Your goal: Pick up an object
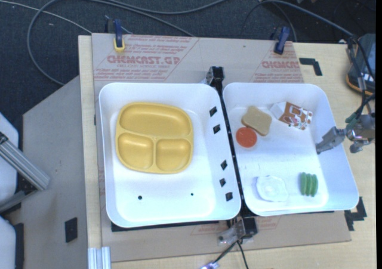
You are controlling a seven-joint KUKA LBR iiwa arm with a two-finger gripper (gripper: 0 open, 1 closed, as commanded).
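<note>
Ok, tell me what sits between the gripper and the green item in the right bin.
Nothing visible. The gripper hovers at the right bin's right edge, and bare white floor runs from it down to the green item.

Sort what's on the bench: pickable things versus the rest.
For the pick:
gripper
bread slice
red disc
green pods
white lid
wrapper

Just there:
yellow tray
left bin
right bin
clamps

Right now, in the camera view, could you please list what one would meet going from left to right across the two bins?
Yellow divided tray → red round piece → white disc → green piece → gripper at the right bin's right rim.
</note>
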